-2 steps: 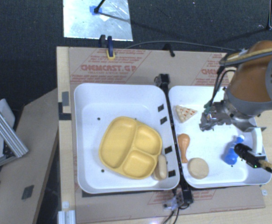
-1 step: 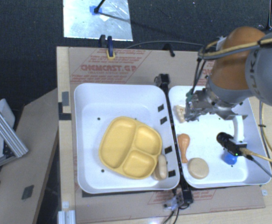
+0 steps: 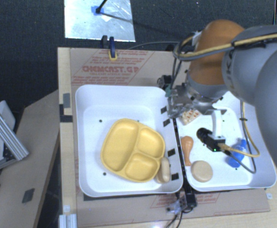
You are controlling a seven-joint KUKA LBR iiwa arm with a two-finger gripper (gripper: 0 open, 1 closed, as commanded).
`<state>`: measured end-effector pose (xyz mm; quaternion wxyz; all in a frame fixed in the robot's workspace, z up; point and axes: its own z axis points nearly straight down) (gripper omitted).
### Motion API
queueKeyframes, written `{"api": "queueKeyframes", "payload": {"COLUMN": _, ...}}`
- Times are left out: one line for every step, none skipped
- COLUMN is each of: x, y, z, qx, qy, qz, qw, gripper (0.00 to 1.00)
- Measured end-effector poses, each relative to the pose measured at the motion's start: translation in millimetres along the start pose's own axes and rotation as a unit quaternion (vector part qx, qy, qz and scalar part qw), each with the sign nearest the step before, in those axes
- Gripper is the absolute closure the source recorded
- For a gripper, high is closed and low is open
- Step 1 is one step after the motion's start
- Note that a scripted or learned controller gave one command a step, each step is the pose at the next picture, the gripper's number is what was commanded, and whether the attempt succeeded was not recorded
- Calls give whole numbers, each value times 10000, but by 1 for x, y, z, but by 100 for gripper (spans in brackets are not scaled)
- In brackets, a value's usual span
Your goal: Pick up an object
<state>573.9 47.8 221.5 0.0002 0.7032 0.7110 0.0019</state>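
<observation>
Can't tell the grey two-finger gripper's (image 3: 182, 109) state, and it's crowding the white right bin's (image 3: 264, 175) wall, so it could clip that instead of the waffle-patterned cracker piece (image 3: 190, 116).

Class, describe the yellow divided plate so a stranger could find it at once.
Start at the left white bin of the two shallow bins. The yellow plastic divided plate lies in its middle, the largest thing there. Unlike the small beige piece at its lower right edge, it has three moulded compartments.
</observation>
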Motion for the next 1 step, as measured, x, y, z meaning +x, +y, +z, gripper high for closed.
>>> {"api": "queueKeyframes", "payload": {"x": 48, "y": 22, "z": 9, "qx": 2, "qy": -2, "qz": 7, "qw": 10000, "gripper": 100}}
